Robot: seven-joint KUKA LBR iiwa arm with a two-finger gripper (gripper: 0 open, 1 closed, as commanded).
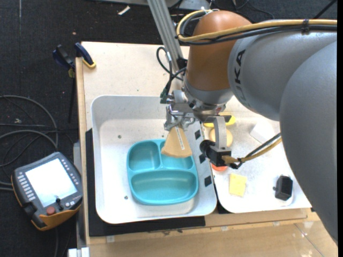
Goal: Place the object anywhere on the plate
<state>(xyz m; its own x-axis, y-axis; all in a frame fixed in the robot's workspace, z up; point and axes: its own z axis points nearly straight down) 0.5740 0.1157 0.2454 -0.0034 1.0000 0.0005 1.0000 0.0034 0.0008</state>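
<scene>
A teal divided plate (161,173) lies in the left bin (107,122). My gripper (177,123) hangs over the plate's upper right corner, shut on a tan wedge-shaped object (177,144) that looks like a pizza slice. The wedge points up into the fingers and its wide end hangs just above the plate's top right compartment. The large orange wrist band hides most of the gripper body.
The right bin (257,197) holds a yellow square block (237,184), a black object (283,187), a red piece (218,166) and pale and yellow items partly hidden behind the arm. A teach pendant (48,189) lies left of the bench.
</scene>
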